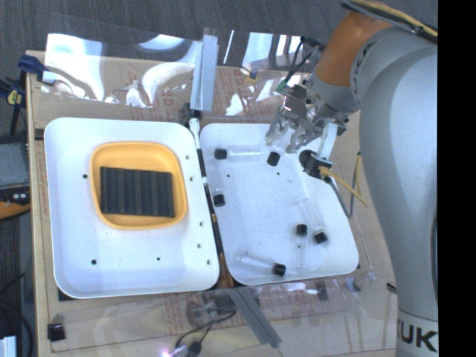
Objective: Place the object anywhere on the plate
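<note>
The camera view shows the gripper in the upper right over the right bin, its fingers too blurry to tell, with see-through tubes hard to spot, and the yellow plate in the left bin.

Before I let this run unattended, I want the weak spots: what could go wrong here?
The clear vials in the right bin are see-through with small black caps, so a grasp may miss. The gripper hovers near that bin's far rim and could clip it. The yellow plate lies in the left bin, across the raised rims between.
</note>
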Controlling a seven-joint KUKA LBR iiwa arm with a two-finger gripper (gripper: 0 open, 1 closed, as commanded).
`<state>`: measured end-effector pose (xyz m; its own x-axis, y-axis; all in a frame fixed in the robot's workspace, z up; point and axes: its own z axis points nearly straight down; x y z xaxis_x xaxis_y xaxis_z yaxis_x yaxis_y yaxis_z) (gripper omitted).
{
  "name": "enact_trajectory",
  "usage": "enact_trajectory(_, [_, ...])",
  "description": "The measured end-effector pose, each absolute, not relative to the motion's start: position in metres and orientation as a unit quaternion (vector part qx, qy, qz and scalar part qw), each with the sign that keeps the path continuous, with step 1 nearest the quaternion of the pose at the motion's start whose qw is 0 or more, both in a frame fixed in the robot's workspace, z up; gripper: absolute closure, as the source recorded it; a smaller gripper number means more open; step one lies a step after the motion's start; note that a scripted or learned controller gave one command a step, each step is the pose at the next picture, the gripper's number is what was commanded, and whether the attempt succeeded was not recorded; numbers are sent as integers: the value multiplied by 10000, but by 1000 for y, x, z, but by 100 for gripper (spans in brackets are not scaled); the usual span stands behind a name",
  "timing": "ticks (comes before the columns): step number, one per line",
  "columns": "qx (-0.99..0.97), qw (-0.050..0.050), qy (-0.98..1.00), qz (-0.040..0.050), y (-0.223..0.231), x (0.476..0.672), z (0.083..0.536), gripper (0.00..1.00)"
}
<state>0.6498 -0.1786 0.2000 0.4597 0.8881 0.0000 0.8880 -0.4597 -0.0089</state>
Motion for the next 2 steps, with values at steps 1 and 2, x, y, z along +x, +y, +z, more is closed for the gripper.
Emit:
enact_trajectory(1, [-8057, 29, -5923, 21, -133, 590, 179, 100])
enact_trajectory(2, [-8240, 22, -5666, 24, -42, 549, 190, 100])
